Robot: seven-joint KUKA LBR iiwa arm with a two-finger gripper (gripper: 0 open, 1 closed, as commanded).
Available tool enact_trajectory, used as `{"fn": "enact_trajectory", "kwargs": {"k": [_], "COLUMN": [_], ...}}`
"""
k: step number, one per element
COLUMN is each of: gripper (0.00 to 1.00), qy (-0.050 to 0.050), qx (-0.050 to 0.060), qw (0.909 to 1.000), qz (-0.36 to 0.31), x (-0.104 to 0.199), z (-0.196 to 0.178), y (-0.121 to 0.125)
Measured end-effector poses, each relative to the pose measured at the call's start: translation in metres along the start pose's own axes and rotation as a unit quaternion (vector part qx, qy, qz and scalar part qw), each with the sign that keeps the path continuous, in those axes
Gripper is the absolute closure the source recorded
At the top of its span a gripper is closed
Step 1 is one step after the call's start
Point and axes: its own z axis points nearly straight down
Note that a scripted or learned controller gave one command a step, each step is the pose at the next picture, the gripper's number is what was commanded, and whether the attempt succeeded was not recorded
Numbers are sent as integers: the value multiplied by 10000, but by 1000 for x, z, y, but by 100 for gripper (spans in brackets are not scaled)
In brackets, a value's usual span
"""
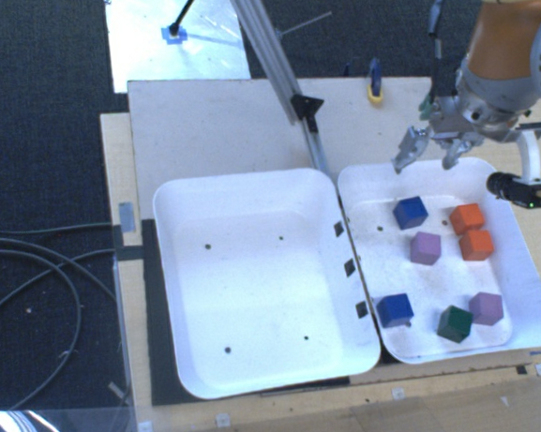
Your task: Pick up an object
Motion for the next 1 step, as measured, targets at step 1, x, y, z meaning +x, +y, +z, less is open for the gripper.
{"fn": "enact_trajectory", "kwargs": {"k": [1], "gripper": [0], "qy": [-25], "qx": [-55], "qw": [10000], "qz": [27], "x": [-71], "z": [-135], "y": [21]}}
